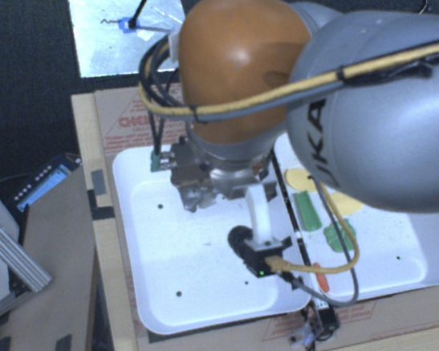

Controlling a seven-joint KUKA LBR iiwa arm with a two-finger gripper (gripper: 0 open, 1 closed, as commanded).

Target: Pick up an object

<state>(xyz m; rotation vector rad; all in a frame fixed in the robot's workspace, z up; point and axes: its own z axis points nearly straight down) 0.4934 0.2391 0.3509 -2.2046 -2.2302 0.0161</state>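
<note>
Hovering wrist over left bin | green pieces, orange stick in right bin, seemingly apart | opening: cannot tell

A dark surface fills the area behind the bench. A shiny silver sheet lies on it at the top. The bench is pale brown, and a cardboard sheet with red print lies on it. An aluminium rail stands at a slant near the left edge.
</note>
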